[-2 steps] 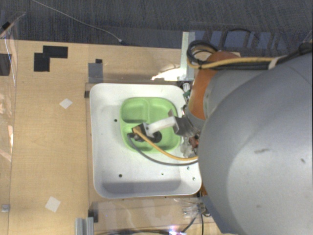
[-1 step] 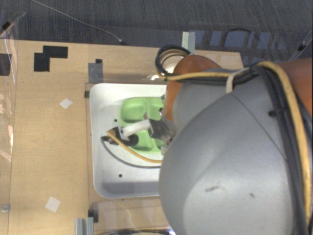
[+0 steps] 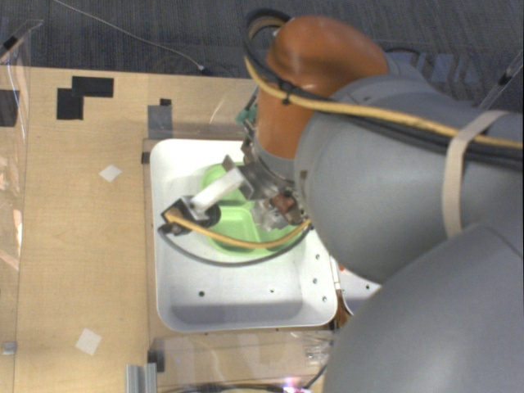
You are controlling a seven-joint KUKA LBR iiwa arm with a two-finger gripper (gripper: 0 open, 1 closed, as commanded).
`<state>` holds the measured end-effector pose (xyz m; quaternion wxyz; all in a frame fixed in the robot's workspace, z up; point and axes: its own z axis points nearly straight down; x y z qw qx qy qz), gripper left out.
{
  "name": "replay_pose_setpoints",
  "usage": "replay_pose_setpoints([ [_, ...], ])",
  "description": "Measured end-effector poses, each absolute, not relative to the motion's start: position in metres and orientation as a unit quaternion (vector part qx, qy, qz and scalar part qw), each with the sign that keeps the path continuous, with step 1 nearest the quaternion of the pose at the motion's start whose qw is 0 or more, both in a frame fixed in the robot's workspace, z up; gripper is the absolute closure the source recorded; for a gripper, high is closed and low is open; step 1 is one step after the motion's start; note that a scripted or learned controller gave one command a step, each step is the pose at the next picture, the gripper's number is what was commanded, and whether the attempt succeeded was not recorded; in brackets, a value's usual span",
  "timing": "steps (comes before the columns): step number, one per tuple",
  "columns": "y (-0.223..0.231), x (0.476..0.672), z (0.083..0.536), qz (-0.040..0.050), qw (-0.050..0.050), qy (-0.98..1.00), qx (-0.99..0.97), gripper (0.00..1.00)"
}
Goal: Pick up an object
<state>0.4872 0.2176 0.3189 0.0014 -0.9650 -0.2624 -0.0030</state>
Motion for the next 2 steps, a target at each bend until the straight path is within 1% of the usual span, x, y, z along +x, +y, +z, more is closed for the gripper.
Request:
replay_pose_setpoints([
  [1,0.185,0.487,0.152,0.0068,-0.002,-0.209,-0.978,1.00],
  [2,0.237,0.487,0.270,-0.0027,0.003,-0.103,-0.995,1.00],
])
